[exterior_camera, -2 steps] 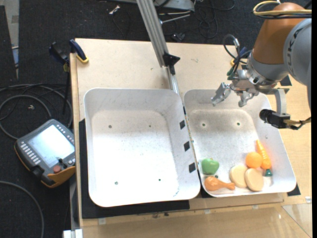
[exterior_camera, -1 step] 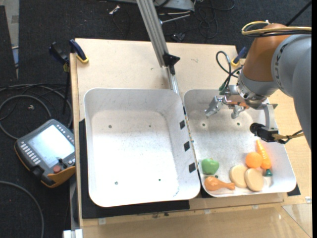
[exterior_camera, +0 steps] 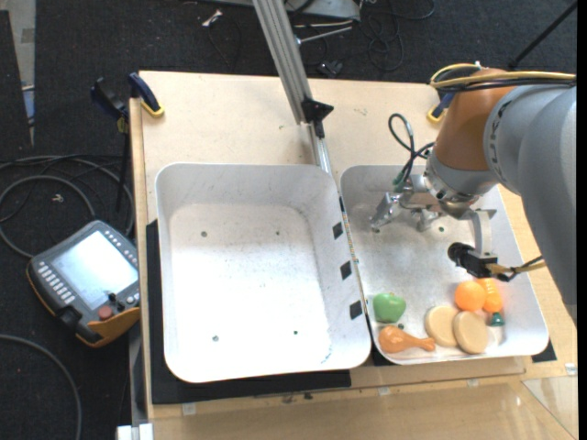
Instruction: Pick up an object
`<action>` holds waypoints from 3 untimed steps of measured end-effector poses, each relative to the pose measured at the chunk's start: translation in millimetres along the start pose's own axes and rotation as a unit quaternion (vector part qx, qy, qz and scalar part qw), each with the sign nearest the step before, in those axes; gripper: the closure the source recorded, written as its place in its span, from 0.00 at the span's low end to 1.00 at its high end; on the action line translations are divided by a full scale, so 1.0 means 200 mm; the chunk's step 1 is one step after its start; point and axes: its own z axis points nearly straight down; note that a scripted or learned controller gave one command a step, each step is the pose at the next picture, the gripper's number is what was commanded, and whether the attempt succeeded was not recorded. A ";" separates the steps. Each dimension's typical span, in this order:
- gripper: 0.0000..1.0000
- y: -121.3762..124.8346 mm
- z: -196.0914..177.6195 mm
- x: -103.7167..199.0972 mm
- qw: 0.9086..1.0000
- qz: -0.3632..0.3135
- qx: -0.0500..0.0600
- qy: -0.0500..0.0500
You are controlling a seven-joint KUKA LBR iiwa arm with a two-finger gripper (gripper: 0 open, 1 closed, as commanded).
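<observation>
Several toy foods lie along the near edge of the right bin (exterior_camera: 431,177): a green pepper-like piece (exterior_camera: 389,307), an orange drumstick-shaped piece (exterior_camera: 404,340), two beige round discs (exterior_camera: 459,329) and an orange fruit (exterior_camera: 472,295) beside a small carrot-like piece (exterior_camera: 493,302). My gripper (exterior_camera: 408,214) hangs over the far half of the right bin, above bare floor and well clear of the toys. Nothing shows in its grasp. The grey wrist with its orange band (exterior_camera: 468,136) covers the bin's far right corner.
The left bin (exterior_camera: 183,181) sits next to the right one; their rims meet in the middle. A slanted metal pole (exterior_camera: 284,49) rises behind the bins. A teach pendant (exterior_camera: 87,278) lies on the floor at left. A small black part (exterior_camera: 468,260) with a yellow cable hangs near the orange fruit.
</observation>
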 end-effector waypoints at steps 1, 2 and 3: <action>1.00 0.01 -0.07 0.00 1.000 0.001 -0.003 0.000; 1.00 0.04 -0.37 0.03 1.000 -0.002 -0.005 0.000; 1.00 0.06 -0.59 0.04 1.000 -0.002 -0.006 -0.001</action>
